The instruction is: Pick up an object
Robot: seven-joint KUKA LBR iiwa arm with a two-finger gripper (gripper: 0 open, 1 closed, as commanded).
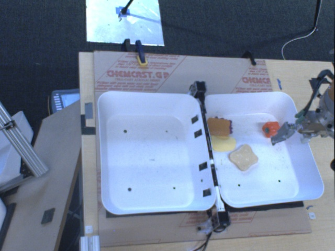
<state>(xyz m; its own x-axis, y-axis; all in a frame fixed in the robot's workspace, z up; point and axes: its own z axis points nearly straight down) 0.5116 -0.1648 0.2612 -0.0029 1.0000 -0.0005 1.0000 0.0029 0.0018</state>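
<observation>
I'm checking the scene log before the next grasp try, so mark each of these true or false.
1. The small orange-red toy piece lies in the right white bin. True.
2. The tan toast-shaped piece lies in the left white bin. False: it lies in the right bin.
3. The pincer is just beside the orange-red piece. True.
4. The pale yellow flat piece lies between the brown-and-purple piece and the toast-shaped piece. True.
5. The pincer hangs over the left bin. False: it is at the right bin's right side.
</observation>
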